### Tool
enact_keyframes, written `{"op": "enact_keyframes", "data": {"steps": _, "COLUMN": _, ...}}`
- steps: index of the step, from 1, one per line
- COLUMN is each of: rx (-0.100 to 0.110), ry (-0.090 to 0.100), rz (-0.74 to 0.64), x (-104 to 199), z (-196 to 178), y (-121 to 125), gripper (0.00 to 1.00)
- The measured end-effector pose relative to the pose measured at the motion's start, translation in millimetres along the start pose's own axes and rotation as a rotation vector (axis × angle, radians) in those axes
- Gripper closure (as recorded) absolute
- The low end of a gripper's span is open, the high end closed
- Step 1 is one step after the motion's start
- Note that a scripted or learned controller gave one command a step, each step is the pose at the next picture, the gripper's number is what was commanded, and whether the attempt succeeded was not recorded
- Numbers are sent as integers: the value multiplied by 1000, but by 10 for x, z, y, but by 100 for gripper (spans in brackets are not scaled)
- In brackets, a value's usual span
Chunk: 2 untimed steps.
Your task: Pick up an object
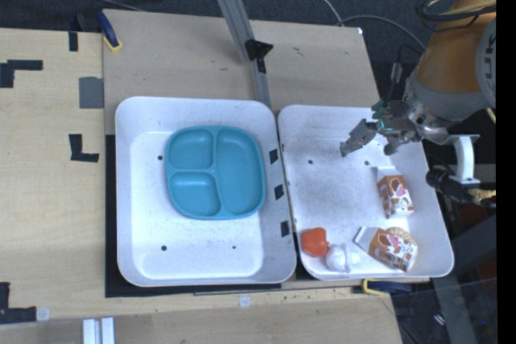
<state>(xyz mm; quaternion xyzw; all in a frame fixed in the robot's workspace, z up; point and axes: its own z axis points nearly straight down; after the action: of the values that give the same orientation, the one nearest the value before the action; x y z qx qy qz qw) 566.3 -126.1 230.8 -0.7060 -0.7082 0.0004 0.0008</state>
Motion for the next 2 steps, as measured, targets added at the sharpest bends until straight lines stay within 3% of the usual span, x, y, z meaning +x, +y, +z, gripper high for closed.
{"op": "enact_keyframes", "data": {"steps": 1, "rx": 0, "ry": 0, "rz": 0, "x": -2, "z": -1, "y": 0, "gripper": 0}}
{"op": "enact_keyframes", "data": {"steps": 2, "rx": 6, "ry": 0, "rz": 2, "x": 14, "z": 622, "y": -74, "gripper": 0}}
